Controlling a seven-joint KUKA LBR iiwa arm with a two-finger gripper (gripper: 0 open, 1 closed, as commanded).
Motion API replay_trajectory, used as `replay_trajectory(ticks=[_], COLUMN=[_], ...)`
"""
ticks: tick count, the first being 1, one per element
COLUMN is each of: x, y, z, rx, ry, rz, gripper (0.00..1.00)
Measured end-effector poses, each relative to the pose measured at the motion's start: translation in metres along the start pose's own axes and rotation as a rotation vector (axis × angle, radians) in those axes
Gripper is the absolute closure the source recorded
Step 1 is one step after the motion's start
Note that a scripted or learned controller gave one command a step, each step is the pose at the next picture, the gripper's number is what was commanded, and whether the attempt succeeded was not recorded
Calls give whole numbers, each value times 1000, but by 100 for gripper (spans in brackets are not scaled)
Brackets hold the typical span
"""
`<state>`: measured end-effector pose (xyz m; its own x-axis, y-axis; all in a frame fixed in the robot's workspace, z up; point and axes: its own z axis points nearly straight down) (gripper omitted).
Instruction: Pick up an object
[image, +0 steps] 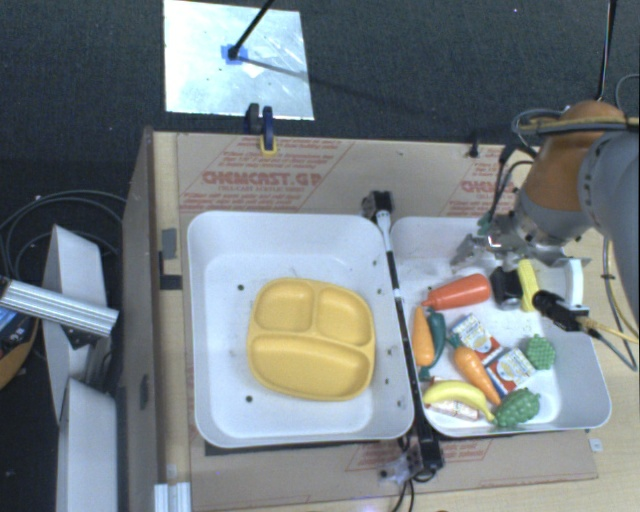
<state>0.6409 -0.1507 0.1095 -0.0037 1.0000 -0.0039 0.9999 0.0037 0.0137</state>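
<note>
Camera view: gripper low over right bin's far side

Reaching in from the right, with the gripper (487, 247) down over the far part of the right bin (590, 395), just behind an orange-red vegetable (458, 291). Whether wide or narrow: cannot tell from this angle.

Crowded into the right bin's near half:
- orange pepper (424, 337) against the left wall, just beside the divider;
- carrot (477, 372) lying aslant, between two small cartons (471, 333) (515, 366);
- banana (453, 393) at the near edge, touching the carrot's tip;
- green bumpy piece (518, 407) just right of the banana;
- a second green piece (540, 351) farther right.

Lying apart from the gripper, all of these; closest to it, the orange-red vegetable.

Sitting in the middle of the left bin (225, 260): a yellow tray (312, 338) with three compartments, well apart from the arm (565, 170).
</note>
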Motion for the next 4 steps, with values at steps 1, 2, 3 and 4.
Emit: replay_trajectory(ticks=[1, 2, 3, 4], x=[40, 56, 58, 58], y=[-32, -43, -68, -65], z=[24, 24, 24, 11], rx=[12, 10, 11, 4], ry=[4, 2, 3, 2], rz=[0, 2, 2, 2], gripper=[0, 0, 0, 100])
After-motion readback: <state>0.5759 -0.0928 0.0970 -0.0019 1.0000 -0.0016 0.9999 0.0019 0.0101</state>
